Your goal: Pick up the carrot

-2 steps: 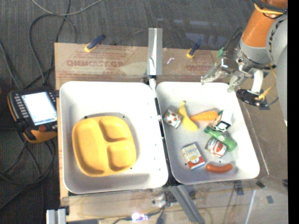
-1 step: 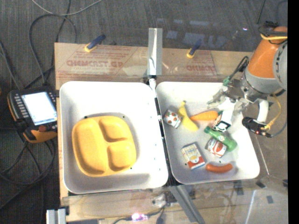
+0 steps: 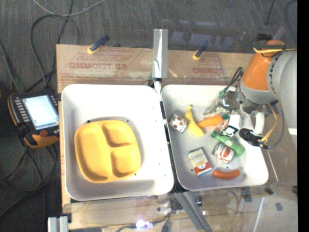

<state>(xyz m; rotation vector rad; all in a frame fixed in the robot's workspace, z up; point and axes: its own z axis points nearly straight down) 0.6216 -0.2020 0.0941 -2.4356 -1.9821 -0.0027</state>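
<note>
- Carrot (image 3: 211, 122) lies in the right bin (image 3: 258, 175), upper middle, tilted, thick end toward the arm side.
- It looks to be resting on the bin floor, so you've got no lift yet; that's a judgement from how it lies.
- Gripper (image 3: 223, 109) sits just beside the carrot's right end, low over the bin. Whether it touches the carrot, can't tell.
- Claw state: can't tell. The wrist and cable clutter hide it, so don't count this as a grasp.
- Done so far, by the look of it: the approach. Left: close on the carrot, lift it clear.
- Banana (image 3: 192, 123) is touching or nearly touching the carrot's left end. You risk dragging it along.
- Small round red-and-white item (image 3: 177, 123) sits left of the banana, near the bin's left wall.
- Green item (image 3: 230, 143) and a red-and-white can (image 3: 223, 152) lie just below the carrot, close to the gripper's side. Tight spot.
- Small carton (image 3: 199, 161) and a sausage (image 3: 226, 174) are nearer the front edge, apart from the carrot, no bother.
- Left bin (image 3: 72, 100) holds a yellow divided tray (image 3: 108, 150), well apart from the work.
- Teach pendant (image 3: 34, 113) sits off the bench at far left.
</note>
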